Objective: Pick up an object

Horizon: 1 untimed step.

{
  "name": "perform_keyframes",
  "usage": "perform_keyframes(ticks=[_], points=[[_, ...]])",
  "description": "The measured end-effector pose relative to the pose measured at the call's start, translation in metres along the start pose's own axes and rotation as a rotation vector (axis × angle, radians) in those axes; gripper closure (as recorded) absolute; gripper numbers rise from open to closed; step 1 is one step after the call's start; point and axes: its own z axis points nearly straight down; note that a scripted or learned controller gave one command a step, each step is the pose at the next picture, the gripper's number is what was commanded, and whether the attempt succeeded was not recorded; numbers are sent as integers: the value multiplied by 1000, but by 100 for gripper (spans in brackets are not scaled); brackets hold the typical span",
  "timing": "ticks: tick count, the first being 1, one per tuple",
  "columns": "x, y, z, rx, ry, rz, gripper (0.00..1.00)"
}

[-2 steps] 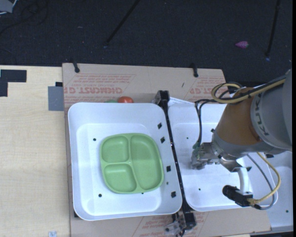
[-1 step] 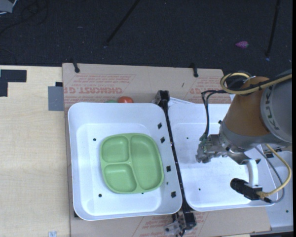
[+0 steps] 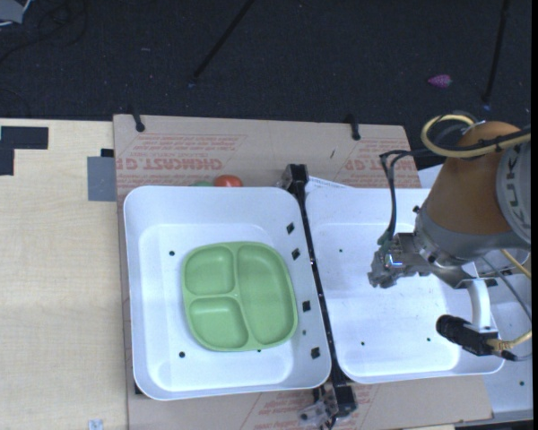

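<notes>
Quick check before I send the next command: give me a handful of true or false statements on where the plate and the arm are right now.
1. The green plate lies in the left bin. True.
2. The plate has three compartments. True.
3. The gripper hangs over the left bin. False: it is over the right bin.
4. The plate is tipped up against a bin wall. False: it lies flat on the bin floor.
5. A small red-orange object sits just beyond the left bin's far rim. True.
</notes>
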Motion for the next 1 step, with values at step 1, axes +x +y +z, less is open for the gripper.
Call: perform_keyframes(ticks=[1], points=[[-1,1,-30,1,0,-5,100]])
